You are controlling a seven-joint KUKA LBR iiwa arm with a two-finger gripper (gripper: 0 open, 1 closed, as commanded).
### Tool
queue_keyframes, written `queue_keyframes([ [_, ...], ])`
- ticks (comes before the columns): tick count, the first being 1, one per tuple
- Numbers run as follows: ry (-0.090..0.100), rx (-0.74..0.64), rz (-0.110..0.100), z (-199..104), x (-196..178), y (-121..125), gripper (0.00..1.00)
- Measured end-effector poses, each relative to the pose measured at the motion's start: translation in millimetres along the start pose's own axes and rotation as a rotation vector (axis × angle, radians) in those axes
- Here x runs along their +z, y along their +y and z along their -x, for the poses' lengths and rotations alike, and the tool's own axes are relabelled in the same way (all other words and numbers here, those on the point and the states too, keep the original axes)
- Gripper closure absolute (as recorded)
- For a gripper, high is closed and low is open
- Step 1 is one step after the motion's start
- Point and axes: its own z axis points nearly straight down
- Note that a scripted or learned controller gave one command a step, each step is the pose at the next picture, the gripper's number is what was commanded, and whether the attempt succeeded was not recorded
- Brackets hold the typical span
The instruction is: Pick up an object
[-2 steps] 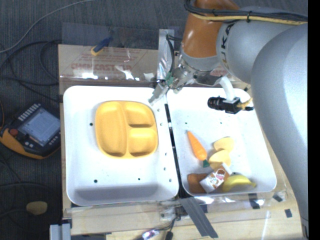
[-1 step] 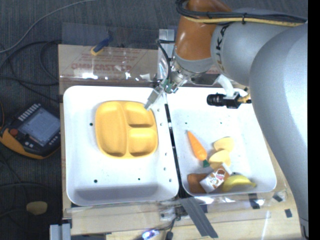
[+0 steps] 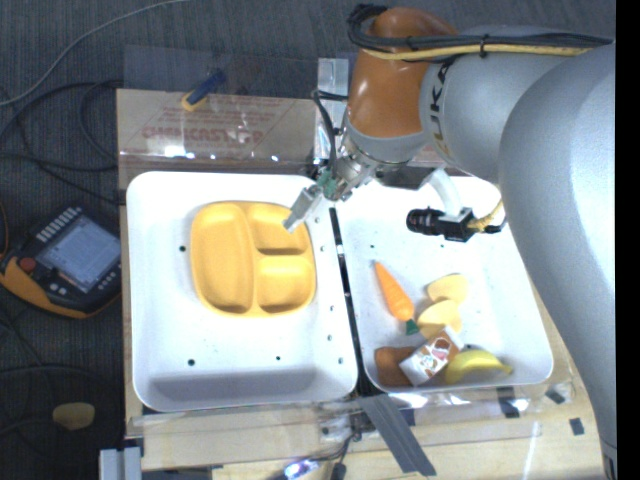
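The gripper [image 3: 297, 216] hangs low over the left bin [image 3: 150, 268], its tip at the upper right corner of a yellow tray [image 3: 252, 258] with three compartments, close to the wall where the two bins meet. Whether it is open or closed cannot be told, and nothing shows in its grasp. The tray lies flat in the middle of that bin, alone there. The other things to pick lie in the right bin [image 3: 510, 268], well apart from the gripper. A carrot [image 3: 393, 290] lies slanted near the bin's middle, with two pale wedges [image 3: 445, 303] just beside it. Along the near wall are a brown piece [image 3: 388, 357], a small white and red carton [image 3: 428, 358] and a banana [image 3: 476, 366], packed close together. The carton's print is too small to read. On the arm [image 3: 470, 98] the black letters "KU" show beside the orange band. Behind the bins lies a brown board [image 3: 230, 123] under a clear sheet with red print, blurred past reading, and a blue clip [image 3: 203, 88] rests on it. The floor is dark grey carpet [image 3: 60, 48], crossed by a thin cable [image 3: 100, 26]. A hand controller [image 3: 65, 263] with a screen lies to the left.
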Motion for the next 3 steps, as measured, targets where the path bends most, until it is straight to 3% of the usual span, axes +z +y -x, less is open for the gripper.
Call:
queue_keyframes([
  [1,-0.004,-0.091,-0.001,53.3,-0.5,-9.0,0.00],
  [2,-0.004,0.462,-0.002,84.3,-0.2,-66.8,0.00],
  [3,-0.002,0.390,0.000,113.3,91.1,-115.7,0.00],
])
